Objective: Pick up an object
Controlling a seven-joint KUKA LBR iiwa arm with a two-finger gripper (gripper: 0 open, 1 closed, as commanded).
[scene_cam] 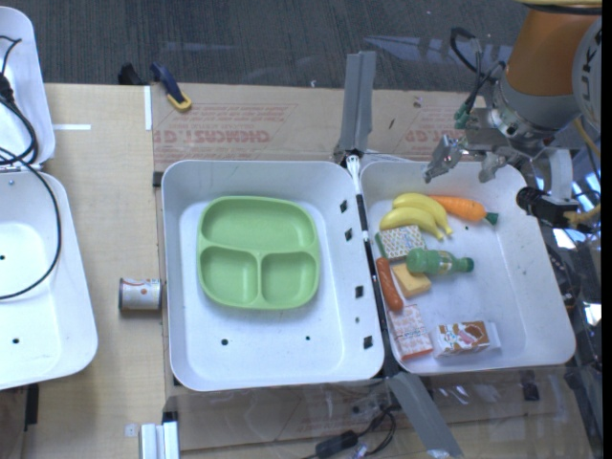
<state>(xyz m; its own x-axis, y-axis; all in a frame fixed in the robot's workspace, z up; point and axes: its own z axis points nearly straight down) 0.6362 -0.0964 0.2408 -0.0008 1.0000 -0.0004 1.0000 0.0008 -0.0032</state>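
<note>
My gripper (466, 161) hangs open above the far edge of the right bin (535, 285), with nothing between its fingers. Just below it lie a yellow banana (419, 213) and an orange carrot (461, 207). Nearer the front are a green bottle (435, 262), a checkered packet (400, 241), a yellow block (410, 281), a red sausage (390, 286), a pink-and-white packet (409, 329) and a brown-and-white carton (467, 338).
The left bin (182, 285) holds a green divided plate (259, 251). A small can (141, 295) lies on the bench left of that bin. A blue-and-yellow tool (170, 87) rests at the back. White equipment with black cables (29, 208) stands at the far left.
</note>
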